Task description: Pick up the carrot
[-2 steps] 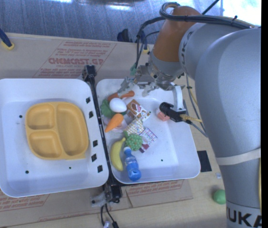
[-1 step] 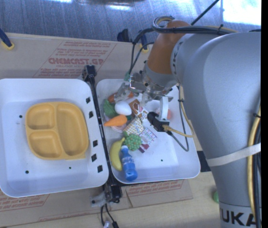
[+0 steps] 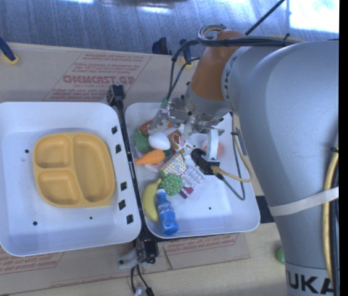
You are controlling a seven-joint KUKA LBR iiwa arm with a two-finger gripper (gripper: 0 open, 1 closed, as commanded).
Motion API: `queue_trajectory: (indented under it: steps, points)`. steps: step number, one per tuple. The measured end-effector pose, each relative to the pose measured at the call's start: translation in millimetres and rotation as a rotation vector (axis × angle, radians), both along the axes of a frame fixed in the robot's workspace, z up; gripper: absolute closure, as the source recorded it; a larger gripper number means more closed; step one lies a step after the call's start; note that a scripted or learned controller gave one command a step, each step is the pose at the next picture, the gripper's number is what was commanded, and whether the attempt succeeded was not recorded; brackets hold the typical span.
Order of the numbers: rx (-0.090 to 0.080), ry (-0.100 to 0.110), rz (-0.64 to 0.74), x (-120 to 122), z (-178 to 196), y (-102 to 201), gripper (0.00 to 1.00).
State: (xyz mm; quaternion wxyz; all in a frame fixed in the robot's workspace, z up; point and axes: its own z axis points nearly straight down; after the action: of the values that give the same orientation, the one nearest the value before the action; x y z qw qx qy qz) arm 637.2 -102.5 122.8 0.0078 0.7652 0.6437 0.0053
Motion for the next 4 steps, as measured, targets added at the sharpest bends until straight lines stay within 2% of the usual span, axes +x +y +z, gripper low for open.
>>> queue_trajectory:
  steps: [1,2,3,4]
  points:
    - [0.001,-0.001,-0.121,-9.5,-3.4,0.6,0.00]
    - [0.000,-0.007,-0.128,-12.7,-4.5,0.2,0.00]
    - [0.002,-0.014,-0.202,-13.0,-4.8,1.0,0.00]
    - [0.006,-0.003,-0.349,-16.5,-6.6,1.4,0.00]
